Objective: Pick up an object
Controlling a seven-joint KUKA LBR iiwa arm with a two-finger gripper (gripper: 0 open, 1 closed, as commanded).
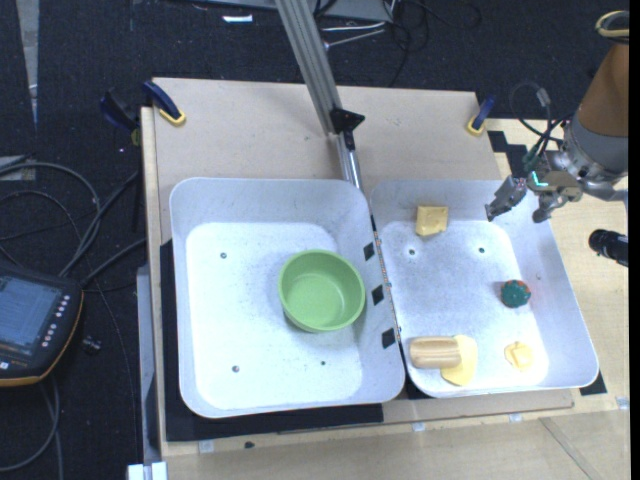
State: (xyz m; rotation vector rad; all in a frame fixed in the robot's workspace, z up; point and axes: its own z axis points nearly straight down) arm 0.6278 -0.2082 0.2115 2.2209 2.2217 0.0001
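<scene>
1. Our pincer (526,202) hangs open w/ nothing in it, over the top right corner of the right bin (560,268).
2. A yellow block (432,219) sits just left of the pincer.
3. A small teal ball (515,293) lies right below it.
4. More yellow bits (445,355) lie further down.
5. A green bowl (321,289) sits far left, in the left bin (210,268).

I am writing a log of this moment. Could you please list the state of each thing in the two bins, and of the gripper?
Green bowl: upright, mouth up, in the left bin.
Yellow block: lying at the far edge of the right bin.
Dark green ball: resting alone in the right bin.
Tan cylinder: lying on its side, touching a yellow piece.
Small yellow item: lying near the front edge.
Gripper: open, above the right bin's far right edge, holding nothing.
</scene>
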